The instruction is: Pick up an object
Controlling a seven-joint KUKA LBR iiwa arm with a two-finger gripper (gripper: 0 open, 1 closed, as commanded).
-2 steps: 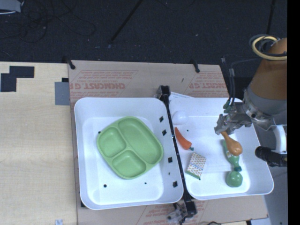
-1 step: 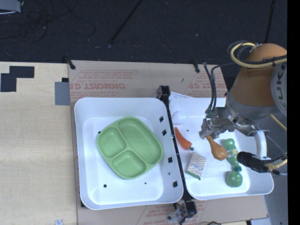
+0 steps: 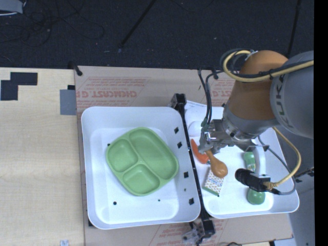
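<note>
Arm point(image 3: 266, 94): reaching in from right of frame, over right bin point(image 3: 287, 201).
Left bin point(image 3: 97, 132): centre of frame, holding green divided plate point(image 3: 141, 160).
Gripper point(image 3: 209, 146): low at right bin's left side, just above orange carrot-like piece point(image 3: 199, 152); finger spread cannot be told.
Nearby: brown wooden spoon-shaped toy point(image 3: 218, 166), small patterned packet point(image 3: 213, 183), green items point(image 3: 255, 196) at lower right.

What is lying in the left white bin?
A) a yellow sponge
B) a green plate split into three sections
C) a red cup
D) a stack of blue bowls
B: the green plate with three compartments lies flat in the left bin, the one farther from the arm.
</note>
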